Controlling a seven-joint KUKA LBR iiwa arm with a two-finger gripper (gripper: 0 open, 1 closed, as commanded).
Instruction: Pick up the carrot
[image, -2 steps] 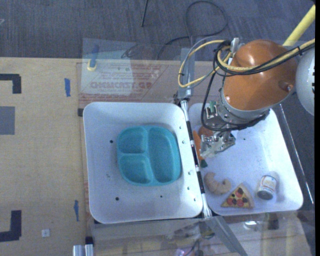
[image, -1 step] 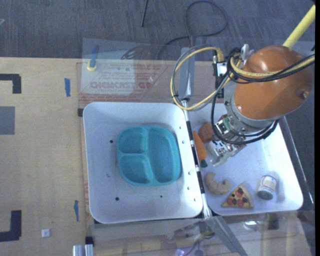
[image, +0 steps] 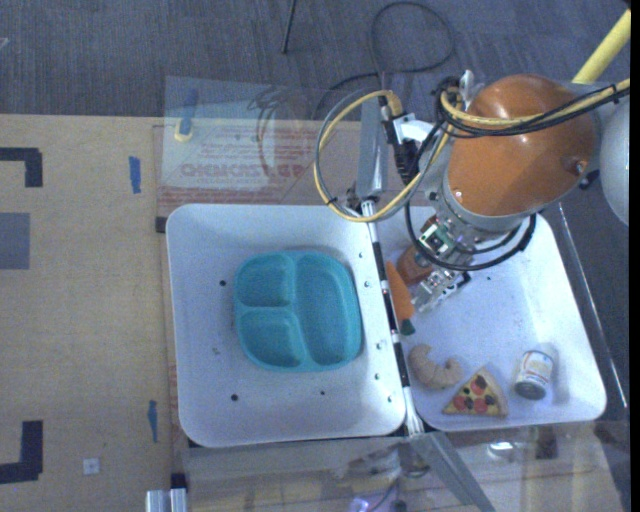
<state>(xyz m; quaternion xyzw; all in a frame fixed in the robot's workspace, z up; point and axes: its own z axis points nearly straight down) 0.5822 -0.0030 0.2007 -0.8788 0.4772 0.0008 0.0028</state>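
The carrot (image: 398, 290) lies in the right bin (image: 545, 285), tight along the bin's left wall, with its green end pointing toward the front of the bin. My gripper (image: 438, 283) is low over that bin, just beside the carrot on its right. I cannot tell from up here if it is open or closed, or if it has the carrot at all. The carrot looks like a toy, so I think it is light and stiff, and maybe a bit smooth and slippy. It should not break or squash. It is long and thin, so I think the best place to take hold is across the thick orange middle, not the skinny green tip, which could slide away. The wall is so close that getting in on that side may be hard. Also in this bin, well apart from the carrot, are a brown bread roll (image: 435, 368), a toy pizza slice (image: 477, 393) and a little can (image: 534, 374). The can has a label, but it is too small to read. The left bin (image: 200, 300) holds a blue-green plate (image: 297, 308) with three parts. Behind the bins on the surface is a clear sheet (image: 240, 160) with faint red writing, and I cannot make out the words.
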